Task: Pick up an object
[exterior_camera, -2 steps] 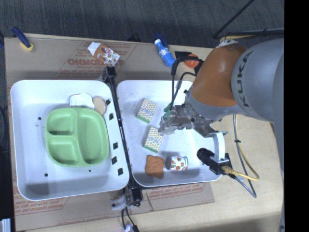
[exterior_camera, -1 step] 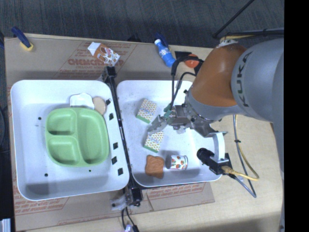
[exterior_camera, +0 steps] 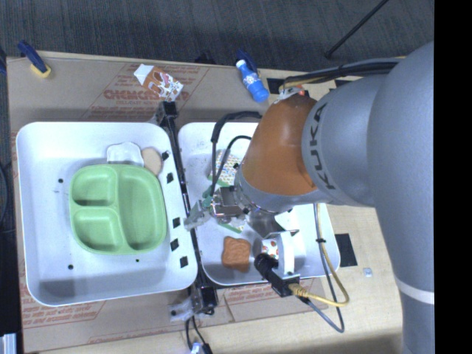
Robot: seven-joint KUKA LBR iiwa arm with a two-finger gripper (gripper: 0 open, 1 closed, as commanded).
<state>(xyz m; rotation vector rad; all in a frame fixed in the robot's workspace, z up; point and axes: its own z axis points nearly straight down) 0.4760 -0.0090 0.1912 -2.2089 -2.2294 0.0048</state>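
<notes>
While the grey arm [exterior_camera: 354,139] reaches from the right over the right bin [exterior_camera: 332,260], its gripper [exterior_camera: 219,209] sits low at that bin's left side, and how it is set cannot be told; a brown toast-like object [exterior_camera: 236,253] lies just below it on the bin floor; the left bin [exterior_camera: 33,198] holds a green divided tray [exterior_camera: 118,209].

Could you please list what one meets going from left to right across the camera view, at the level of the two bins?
Green three-compartment plastic tray → metal tool → brown toast-like block → grey arm with orange band.
</notes>
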